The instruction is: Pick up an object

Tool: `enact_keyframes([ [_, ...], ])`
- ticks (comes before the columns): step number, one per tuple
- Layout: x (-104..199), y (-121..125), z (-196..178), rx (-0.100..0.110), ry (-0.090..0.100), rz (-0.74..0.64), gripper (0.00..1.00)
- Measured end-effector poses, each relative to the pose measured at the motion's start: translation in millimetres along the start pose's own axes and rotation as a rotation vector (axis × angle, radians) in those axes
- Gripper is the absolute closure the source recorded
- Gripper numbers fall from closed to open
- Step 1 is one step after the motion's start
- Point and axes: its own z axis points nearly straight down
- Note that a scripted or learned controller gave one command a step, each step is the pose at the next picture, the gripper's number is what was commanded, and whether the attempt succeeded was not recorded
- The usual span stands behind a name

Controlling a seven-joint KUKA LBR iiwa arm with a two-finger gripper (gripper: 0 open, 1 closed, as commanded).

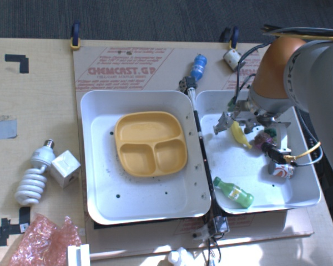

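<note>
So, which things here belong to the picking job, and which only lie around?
For the job: gripper, banana, green bottle, small can, right bin.

Lying about: yellow tray in left bin, light bulb, white cube, pink wrap.

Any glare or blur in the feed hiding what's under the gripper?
Camera view: even light, soft shadows, no strong glare on the right bin; the gripper is soft-edged among cluttered items beside the banana, so its fingers are unreadable; green bottle is sharp.

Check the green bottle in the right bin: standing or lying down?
Lying down. The green bottle rests on its side on the right bin floor, its long side showing.
</note>
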Motion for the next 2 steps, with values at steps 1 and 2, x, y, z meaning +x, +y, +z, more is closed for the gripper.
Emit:
enact_keyframes([
  [1,-1,0,-10,-0.002,-0.001,0.003,1.00],
  [2,66,-101,-100,0.000,0.000,0.001,1.00],
])
